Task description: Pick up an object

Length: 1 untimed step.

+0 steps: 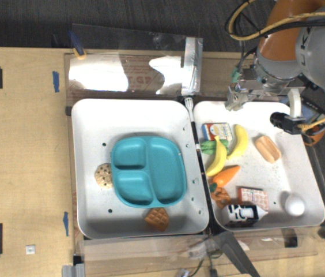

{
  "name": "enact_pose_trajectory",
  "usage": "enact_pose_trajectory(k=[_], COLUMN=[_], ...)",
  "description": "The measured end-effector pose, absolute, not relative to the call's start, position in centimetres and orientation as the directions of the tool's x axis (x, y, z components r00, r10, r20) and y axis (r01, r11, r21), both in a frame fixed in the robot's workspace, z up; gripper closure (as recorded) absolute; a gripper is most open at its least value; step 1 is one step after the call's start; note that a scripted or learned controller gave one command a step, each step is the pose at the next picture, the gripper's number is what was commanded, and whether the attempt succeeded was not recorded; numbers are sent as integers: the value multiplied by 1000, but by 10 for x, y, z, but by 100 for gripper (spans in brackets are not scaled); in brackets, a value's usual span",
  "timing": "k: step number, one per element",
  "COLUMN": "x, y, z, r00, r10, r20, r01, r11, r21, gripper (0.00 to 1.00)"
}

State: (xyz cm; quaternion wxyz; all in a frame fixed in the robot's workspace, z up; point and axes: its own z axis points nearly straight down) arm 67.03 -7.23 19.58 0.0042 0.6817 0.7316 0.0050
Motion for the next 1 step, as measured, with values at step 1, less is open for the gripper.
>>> enact_pose_trajectory(k=[1], x=[667], y=[-77], z=[190], r00=[-64], r10=[998], r20=[-1], r01=[998], r11=[64], r21=[1], gripper=[0])
